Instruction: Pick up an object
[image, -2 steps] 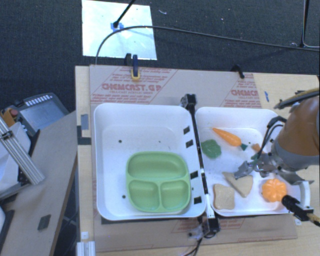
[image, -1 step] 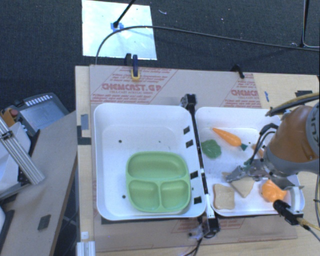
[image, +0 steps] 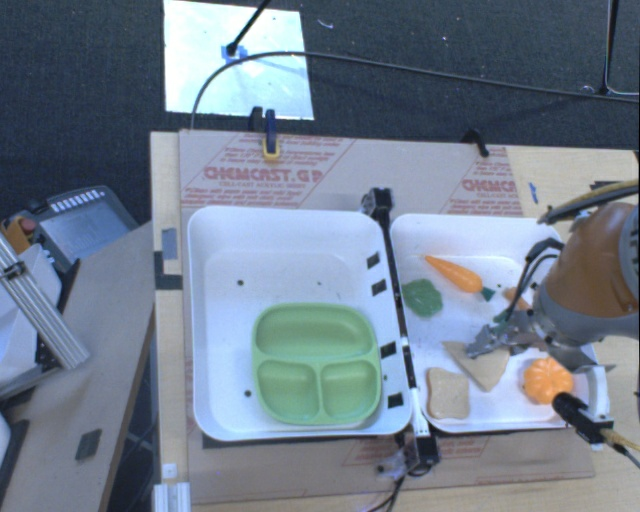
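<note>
The right bin (image: 462, 224) holds several toy foods. An orange carrot (image: 455, 273) lies near its back. A green leafy piece (image: 422, 297) sits by the left wall. A pale bread slice (image: 448, 393) lies at the front, with a tan wedge (image: 484, 370) to its right. An orange round fruit (image: 546, 380) rests at the front right. My gripper (image: 482, 346) reaches in from the right. It is low over the back edge of the tan wedge, between the wedge and the carrot. Nothing is seen lifted.
The left bin (image: 280, 232) holds a green divided plate (image: 315, 362). A black divider with clips (image: 392, 300) runs between the bins. A yellow clamp (image: 270, 138) stands on the board behind them. A grey device (image: 85, 230) sits at the far left.
</note>
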